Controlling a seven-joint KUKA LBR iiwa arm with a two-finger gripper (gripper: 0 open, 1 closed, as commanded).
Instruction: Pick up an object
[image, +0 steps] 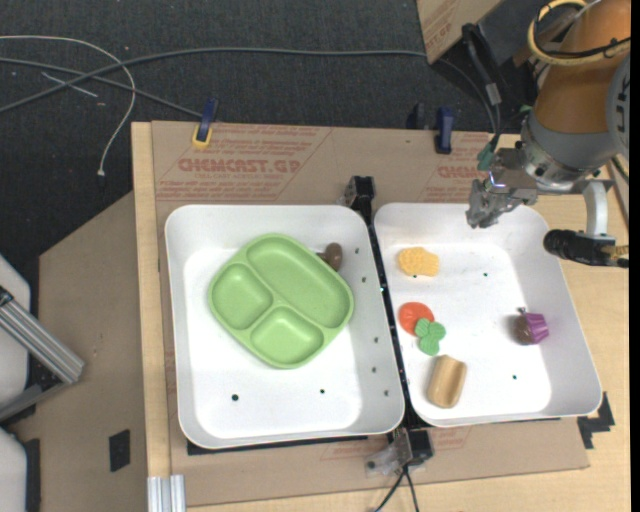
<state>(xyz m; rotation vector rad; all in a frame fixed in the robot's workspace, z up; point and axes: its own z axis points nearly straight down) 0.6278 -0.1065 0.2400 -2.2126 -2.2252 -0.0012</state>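
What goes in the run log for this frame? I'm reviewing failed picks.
gripper: above right bin far edge, nothing held | right bin: yellow toy, tomato, tan cylinder, purple toy | stage: pre-grasp

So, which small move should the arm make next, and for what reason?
Probably move the end effector toward the yellow corn piece and lower over it. The end effector sits at the far edge of the right bin with nothing between its fingers, and the corn piece looks like the nearest object, lying apart from the others.

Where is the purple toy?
The purple toy lies in the right bin, near its right wall, across from the tomato.
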